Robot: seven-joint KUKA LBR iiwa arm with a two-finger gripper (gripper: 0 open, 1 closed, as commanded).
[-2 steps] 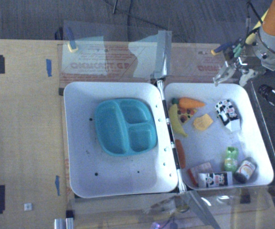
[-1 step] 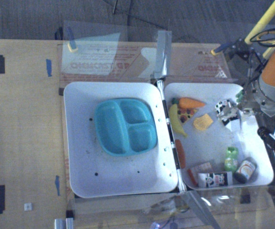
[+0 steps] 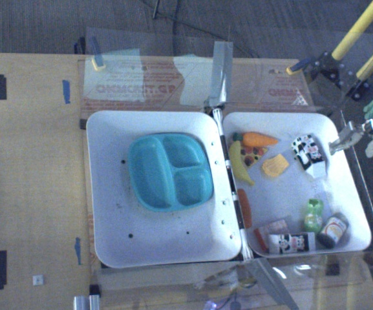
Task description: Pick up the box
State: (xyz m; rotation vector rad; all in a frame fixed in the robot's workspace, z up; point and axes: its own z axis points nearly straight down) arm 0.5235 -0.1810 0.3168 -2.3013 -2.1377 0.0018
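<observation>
The box (image 3: 291,242), a flat cow-print carton, lies at the right bin's (image 3: 351,179) front wall. One glossy turquoise three-section plate (image 3: 170,171) sits in the left bin (image 3: 108,225). One banana (image 3: 239,163), one carrot (image 3: 259,139). The gripper (image 3: 354,134) hovers at the right rim, grasp unclear.

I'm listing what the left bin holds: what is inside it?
Inside the left bin lies one blue divided plate, its three sections bare. A few dark specks dot the white floor. Whatever lies beneath the plate is covered.
</observation>
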